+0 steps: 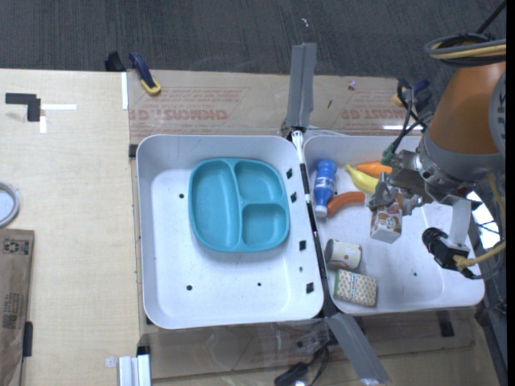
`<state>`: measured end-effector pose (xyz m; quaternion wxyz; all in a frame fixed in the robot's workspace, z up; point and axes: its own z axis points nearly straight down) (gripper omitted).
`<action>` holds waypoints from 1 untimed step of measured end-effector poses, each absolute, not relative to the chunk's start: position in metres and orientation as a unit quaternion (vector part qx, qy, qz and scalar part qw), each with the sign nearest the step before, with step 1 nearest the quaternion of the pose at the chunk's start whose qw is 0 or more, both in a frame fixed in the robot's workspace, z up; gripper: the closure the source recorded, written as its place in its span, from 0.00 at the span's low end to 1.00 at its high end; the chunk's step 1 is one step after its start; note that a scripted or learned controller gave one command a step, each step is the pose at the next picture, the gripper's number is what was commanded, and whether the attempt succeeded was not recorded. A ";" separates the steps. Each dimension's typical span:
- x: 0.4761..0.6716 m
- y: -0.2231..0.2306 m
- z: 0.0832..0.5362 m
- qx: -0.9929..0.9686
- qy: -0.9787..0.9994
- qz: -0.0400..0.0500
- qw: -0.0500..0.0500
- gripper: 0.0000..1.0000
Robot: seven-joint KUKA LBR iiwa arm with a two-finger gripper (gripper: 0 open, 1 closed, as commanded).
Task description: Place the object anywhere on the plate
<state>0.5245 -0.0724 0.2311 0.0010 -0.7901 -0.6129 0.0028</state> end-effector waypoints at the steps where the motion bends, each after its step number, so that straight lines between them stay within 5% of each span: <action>1: 0.572 -0.009 0.216 -0.738 -0.675 0.002 0.000 1.00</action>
